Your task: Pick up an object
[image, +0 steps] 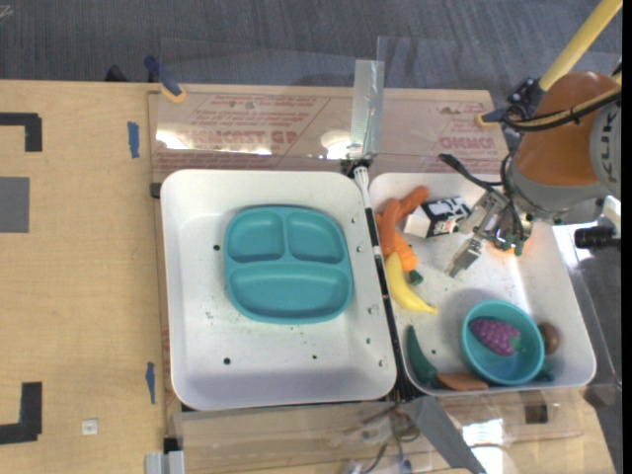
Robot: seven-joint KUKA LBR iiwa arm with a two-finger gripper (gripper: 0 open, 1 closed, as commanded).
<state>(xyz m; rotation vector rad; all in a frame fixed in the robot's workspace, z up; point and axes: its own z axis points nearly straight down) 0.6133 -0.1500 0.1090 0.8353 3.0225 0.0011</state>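
My gripper (475, 235) hangs over the upper middle of the right bin (566, 284), open with nothing between its fingers. Just left of it lies a white and black box (437, 217). Further left, an orange carrot (394, 221) and a yellow banana (404, 281) lie along the bin's left wall. A teal bowl (504, 358) holding purple grapes (498, 335) sits at the bin's front. A dark green piece (419, 357) and an orange piece (460, 381) lie beside the bowl, and a small brown item (550, 339) is at its right.
The left bin (188, 294) holds a teal divided plate (287, 264). A clear upright divider (367, 107) stands behind the seam between the bins. The arm's orange band (556, 146) rises over the right bin's back right corner.
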